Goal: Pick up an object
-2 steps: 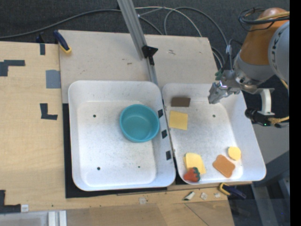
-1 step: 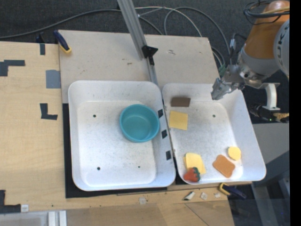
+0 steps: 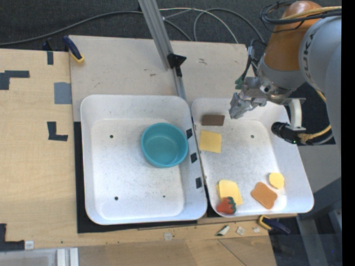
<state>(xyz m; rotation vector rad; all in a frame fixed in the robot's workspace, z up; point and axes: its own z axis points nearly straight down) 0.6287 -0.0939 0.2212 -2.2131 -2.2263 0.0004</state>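
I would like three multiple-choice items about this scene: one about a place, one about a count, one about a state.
1. Where does the teal bowl stand?
A. In the left bin
B. In the right bin
C. On the bench outside both bins

2. How many objects lie in the right bin?
A. Three
B. Six
C. Nine

3. How does the bowl stand?
A. Upside down
B. On its side
C. Upright, opening upward

Answers:
1. A: the bowl rests on the floor of the left bin.
2. B: brown block, yellow square, yellow piece, red item, orange piece, small yellow piece.
3. C: its hollow inside faces the camera.

The gripper hovers near the brown block, not touching it.
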